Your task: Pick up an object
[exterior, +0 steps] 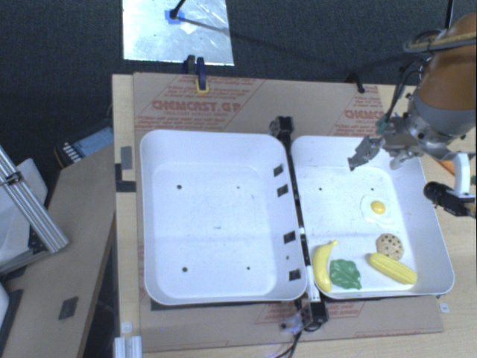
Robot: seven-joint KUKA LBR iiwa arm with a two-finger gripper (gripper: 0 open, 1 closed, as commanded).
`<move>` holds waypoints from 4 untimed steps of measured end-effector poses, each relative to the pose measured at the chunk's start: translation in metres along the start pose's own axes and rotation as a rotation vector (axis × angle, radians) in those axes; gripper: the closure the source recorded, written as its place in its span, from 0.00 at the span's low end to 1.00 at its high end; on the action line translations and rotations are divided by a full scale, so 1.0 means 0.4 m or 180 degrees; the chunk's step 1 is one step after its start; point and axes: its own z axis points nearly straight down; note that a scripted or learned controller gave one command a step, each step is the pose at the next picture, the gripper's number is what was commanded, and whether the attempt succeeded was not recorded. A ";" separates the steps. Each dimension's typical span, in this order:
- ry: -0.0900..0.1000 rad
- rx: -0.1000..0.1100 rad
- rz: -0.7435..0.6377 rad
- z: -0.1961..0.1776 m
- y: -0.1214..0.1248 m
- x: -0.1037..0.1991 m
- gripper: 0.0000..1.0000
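White plastic forms 2 shallow bins set side by side on a cardboard-covered bench; the left bin (212, 215) is seen with nothing resting in it, while the right bin (332, 189) carries 5 small toy foods along its near half. A fried egg (376, 208) lies nearest the arm, a cookie (389, 245) sits just below it, a corn cob (393, 268) lies at the near right, and a banana (323, 265) is touching a green leafy piece (345, 274) by the divider. The gripper (376, 154) is held above the far part of the right bin, apart from every item. For a good pick, it is judged that 1 well-separated piece, such as the egg or corn, should be chosen and approached straight down, with the fingers straddling its narrow width. Whether the fingers are apart or together cannot be told here; nothing is seen between them.
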 end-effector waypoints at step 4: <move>0.0003 -0.0017 -0.0019 -0.730 -0.176 0.415 1.00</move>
